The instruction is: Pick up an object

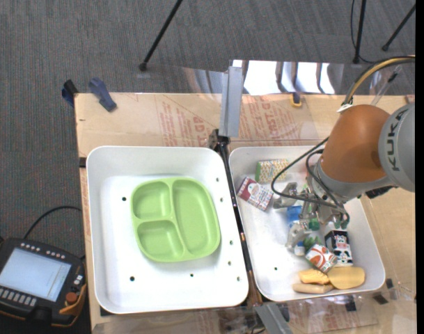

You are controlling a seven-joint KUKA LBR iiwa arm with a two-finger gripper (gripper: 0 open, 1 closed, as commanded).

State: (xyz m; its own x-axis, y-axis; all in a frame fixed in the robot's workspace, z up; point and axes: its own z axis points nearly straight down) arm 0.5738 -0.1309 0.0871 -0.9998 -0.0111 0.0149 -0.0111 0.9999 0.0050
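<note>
1. Looking at where you are on the pick: your gripper (310,223) is down inside the right bin (267,270), right in the middle of the clutter, but I wouldn't call anything grabbed yet. Nothing is clearly lifted off the bin floor.
2. Can't tell if the hand is spread or squeezed together. The orange wrist and the cables sit over it, so you don't get a clean look at the tips, and I can't see any object sitting between them.
3. Candidates are all in that right bin: a red-and-white packet (255,193) and a green-and-white packet (271,170) near the far-left part, a small black-and-white carton (339,246) and a red-and-white can (319,257) just beside the gripper, and some yellow food pieces (333,278) at the near edge. A blue-capped item (294,213) sits right by the tool, so that's my guess for the target.
4. What's left, as far as I can judge: closing on something, then lifting it clear.
5. Left bin (104,186) just has the green divided plate (175,218), well away from the action.
6. Readable text: "KUKA" on the arm (399,152), and reddish print on the board under the bins, too garbled to read. Package labels are too small to make out.
</note>
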